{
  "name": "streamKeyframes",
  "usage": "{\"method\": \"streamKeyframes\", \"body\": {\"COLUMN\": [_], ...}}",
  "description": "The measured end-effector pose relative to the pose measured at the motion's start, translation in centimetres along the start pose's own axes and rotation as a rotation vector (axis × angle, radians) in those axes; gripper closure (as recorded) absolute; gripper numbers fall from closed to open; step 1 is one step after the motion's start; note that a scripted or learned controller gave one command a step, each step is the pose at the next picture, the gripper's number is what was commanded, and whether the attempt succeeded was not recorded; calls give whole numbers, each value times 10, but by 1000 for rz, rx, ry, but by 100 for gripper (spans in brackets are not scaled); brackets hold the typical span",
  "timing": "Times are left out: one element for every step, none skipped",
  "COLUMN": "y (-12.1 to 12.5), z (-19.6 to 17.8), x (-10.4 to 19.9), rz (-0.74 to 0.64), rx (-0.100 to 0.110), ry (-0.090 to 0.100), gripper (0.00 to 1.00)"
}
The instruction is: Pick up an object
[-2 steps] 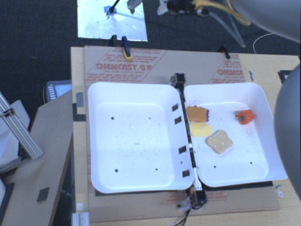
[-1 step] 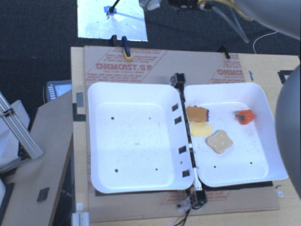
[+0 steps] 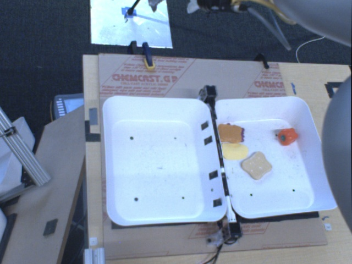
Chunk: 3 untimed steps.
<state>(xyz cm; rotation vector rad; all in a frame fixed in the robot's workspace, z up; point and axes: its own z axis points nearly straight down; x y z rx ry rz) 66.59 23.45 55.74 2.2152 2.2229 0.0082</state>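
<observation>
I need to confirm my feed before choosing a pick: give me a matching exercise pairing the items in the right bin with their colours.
Items:
1. toy slice of bread
2. flat disc
3. small tomato-like toy
4. block by the divider

Colours:
A. red-orange
B. orange with a purple edge
C. tan
D. pale yellow

Pairs: 1-C, 2-D, 3-A, 4-B

I look down on a pale wooden surface [image 3: 66,147] over dark carpet [image 3: 44,32]. A shiny metal plate [image 3: 129,18] lies on the floor at the top, and an aluminium rail [image 3: 22,153] slants at the left.
</observation>
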Motion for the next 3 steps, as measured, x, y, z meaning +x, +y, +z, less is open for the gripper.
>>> {"method": "streamKeyframes", "body": {"y": [0,0,0], "z": [-12,-11,-23], "x": [0,0,1], "rz": [-2,-3,-5], "rx": [-3,-2,-5], "ry": [1,0,1], "gripper": [100,0,100]}}
